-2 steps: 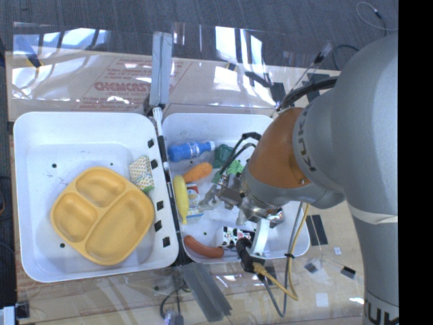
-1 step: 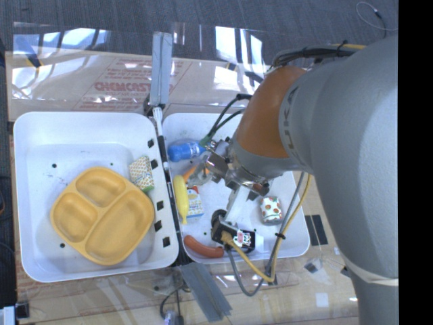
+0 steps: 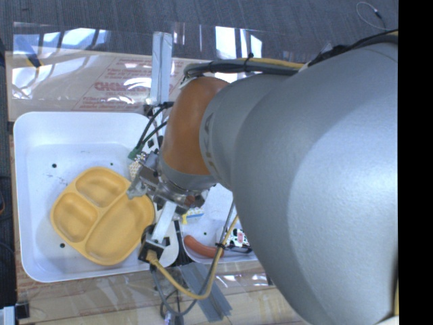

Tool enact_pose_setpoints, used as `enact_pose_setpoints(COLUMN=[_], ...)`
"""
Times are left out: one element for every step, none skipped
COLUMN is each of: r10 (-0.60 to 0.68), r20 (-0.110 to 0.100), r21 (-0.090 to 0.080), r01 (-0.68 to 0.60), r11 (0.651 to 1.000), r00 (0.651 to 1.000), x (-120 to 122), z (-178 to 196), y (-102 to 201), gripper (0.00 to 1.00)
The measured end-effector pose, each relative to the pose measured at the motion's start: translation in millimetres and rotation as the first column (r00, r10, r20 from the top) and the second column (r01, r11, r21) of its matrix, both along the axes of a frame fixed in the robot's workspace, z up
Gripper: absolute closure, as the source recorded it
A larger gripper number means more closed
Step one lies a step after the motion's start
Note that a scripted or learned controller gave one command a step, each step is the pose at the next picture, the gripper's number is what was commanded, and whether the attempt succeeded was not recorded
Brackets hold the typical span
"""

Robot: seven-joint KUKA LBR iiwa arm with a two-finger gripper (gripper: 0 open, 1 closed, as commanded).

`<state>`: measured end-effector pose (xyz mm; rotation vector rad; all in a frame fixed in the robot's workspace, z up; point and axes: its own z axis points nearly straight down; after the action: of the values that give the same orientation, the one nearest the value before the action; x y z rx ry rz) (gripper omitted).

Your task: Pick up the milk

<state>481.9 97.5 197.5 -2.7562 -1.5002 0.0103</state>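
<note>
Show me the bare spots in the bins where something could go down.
Left bin: bare floor between the back wall and the yellow plate, plus a strip along its left wall. Crowded: the right bin's visible sliver, where a red sausage lies beside the arm.

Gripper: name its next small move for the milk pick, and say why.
Probably raise the arm slightly, straight up. Its wrist hangs over the inner edge of the bin holding the yellow plate and covers most of the second bin. Only a red sausage-like item shows clearly there, so the milk is likely hidden beneath it.
</note>
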Motion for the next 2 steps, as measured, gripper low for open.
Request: enact_pose_setpoints(r10=[0.006, -0.08], r20=[-0.003, 0.005], r21=[0.001, 0.0], r01=[-0.006, 0.08], r11=[1.0, 0.997], r00=[1.0, 0.997], x=[0.3, -5.6], z=[9.1, 41.5], y=[0.4, 1.0], gripper=[1.0, 1.0])
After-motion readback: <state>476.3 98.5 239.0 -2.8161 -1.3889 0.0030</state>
